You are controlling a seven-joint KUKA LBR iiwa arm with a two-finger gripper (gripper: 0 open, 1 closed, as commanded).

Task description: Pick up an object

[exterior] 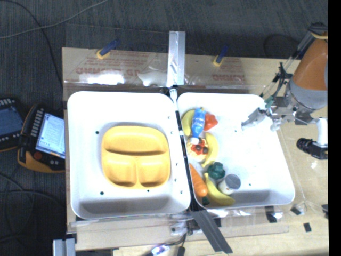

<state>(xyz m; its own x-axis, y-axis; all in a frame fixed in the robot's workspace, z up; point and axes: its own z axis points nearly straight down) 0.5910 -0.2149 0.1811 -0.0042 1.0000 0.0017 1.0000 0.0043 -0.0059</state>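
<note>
Bananas (217, 195) and a carrot (198, 183) crowd the near left corner of the right bin (266, 159), beside a green piece (216, 170) and a grey can (232, 182); the banana looks light, smooth and curved, best pinched across its middle; a blue bottle (198, 121) lies farther back; the gripper (250, 120) hovers apart, jaws' state impossible to tell; a yellow tray (136, 154) fills the left bin (85, 143).

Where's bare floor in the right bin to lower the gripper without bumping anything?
Right bin: bare floor between the gripper and the pile, and along the right wall. Crowded along the left wall: bananas, blue bottle, carrot. In the left bin, a bare margin rings the yellow tray.
</note>
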